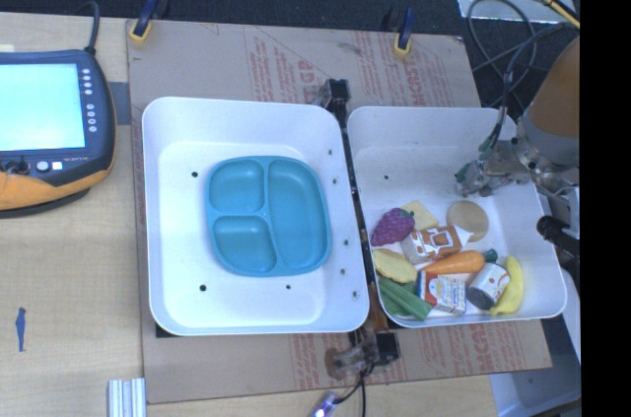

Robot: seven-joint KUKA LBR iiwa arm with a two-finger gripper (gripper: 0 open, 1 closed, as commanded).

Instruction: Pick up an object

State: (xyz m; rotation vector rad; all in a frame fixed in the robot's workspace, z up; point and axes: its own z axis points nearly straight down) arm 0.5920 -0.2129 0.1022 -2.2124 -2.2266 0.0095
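Bench with two bins; gripper (480,174) above right bin (424,124), grip state unclear; approach step, next descend onto toy food pile (444,269)

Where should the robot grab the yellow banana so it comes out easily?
Probably the banana's middle, from straight above, fingers closing across its narrow width. It lies lengthwise along the right bin's outer wall with a small can touching its other side, so room for fingers looks tight.

A divided plate (268,214) lies in the left bin (168,124); toy foods (444,267) crowd the right bin's (414,124) near side.
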